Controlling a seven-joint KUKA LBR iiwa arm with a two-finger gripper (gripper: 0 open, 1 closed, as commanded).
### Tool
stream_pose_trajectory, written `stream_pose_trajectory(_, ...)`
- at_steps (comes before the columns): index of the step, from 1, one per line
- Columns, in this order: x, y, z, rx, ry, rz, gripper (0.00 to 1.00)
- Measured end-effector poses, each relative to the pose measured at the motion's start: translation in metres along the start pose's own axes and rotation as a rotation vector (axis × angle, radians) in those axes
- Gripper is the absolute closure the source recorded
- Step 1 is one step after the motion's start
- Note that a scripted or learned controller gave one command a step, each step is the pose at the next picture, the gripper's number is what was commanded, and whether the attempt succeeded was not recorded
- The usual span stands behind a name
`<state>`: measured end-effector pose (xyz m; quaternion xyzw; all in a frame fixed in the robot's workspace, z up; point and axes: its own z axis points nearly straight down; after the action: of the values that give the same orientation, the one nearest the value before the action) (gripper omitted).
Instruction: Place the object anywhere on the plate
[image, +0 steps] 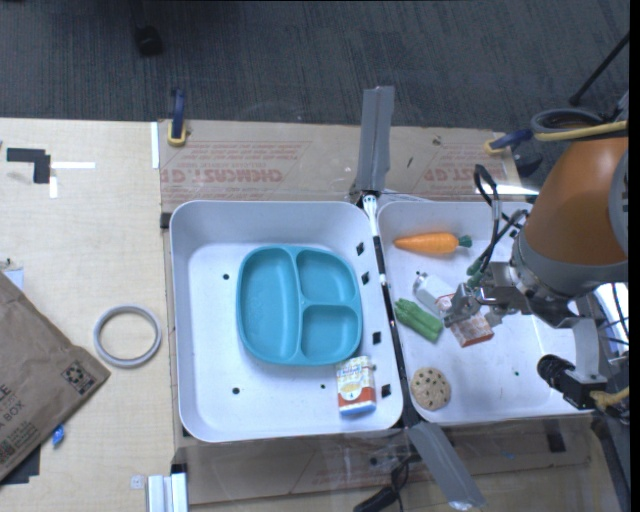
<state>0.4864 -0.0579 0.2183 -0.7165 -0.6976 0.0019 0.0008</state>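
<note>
We've got the teal plate (299, 304) mid left bin (195, 330), open floor all round except a small carton (357, 386) at its 5 o'clock. In the right bin the gripper (468, 310) sits over a small reddish packet (474, 331); can't tell whether it's gripped.

My pincer (468, 312) hangs low over the right bin (520, 385), down among a small reddish packet (476, 333) and a green vegetable (418, 319). A carrot (432, 242) lies near the bin's far side and a cookie (430, 387) near its front. In the left bin (200, 330) sits a blue divided plate (299, 304), with a small carton (356, 386) just beside its near edge.
</note>
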Motion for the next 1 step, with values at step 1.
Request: stream_pose_trajectory(1,0.0525,0.0434,0.0063,0.003,-0.001,0.056,1.00)
